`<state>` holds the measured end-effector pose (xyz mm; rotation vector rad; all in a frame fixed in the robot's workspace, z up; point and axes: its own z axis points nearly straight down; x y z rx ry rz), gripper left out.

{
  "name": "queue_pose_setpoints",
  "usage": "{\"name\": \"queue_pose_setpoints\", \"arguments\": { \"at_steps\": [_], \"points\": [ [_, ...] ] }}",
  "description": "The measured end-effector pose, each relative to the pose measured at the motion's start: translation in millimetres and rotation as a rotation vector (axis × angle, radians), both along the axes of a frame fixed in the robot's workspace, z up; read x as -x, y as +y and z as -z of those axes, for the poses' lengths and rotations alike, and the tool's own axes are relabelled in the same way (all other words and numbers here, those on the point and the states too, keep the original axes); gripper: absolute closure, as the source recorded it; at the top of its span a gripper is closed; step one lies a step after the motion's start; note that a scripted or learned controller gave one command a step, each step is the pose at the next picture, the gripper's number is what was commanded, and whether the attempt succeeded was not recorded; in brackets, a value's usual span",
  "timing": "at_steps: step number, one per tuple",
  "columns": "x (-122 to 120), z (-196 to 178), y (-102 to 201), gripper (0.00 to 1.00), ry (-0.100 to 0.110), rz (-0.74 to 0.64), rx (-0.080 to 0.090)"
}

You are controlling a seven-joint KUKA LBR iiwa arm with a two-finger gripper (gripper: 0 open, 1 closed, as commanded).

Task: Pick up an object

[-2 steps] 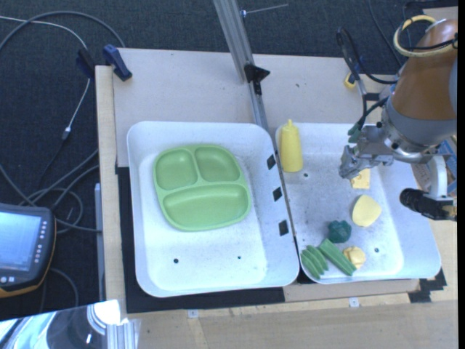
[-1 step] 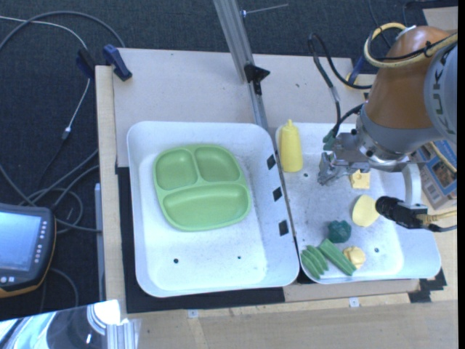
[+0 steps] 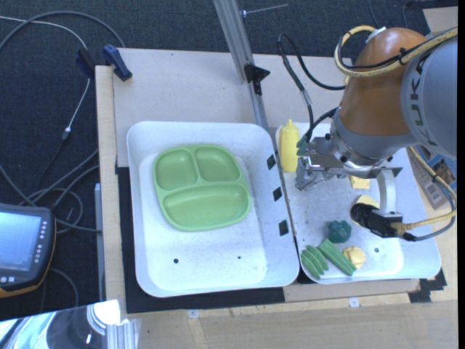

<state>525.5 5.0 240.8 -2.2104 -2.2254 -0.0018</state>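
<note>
Approach step: our gripper (image 3: 311, 171) hangs over the right white bin (image 3: 425, 257) near its far-left corner, just beside the yellow plastic squeeze bottle (image 3: 288, 146); its grasp state cannot be told. Next, we judge, comes a descent onto the bottle.

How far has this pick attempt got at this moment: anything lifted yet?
Nothing looks lifted. The end effector is low in the right bin, beside the yellow bottle; whether it grips anything cannot be told. The green toys and teal piece lie in that bin, the green plate in the left one. Grasp and lift remain.
</note>
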Motion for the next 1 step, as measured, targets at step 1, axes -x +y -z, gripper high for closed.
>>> {"name": "queue_pose_setpoints", "arguments": {
  "at_steps": [1],
  "points": [
    [22.1,13.8,52.0,1.00,0.003,0.000,0.001]
  ]
}}
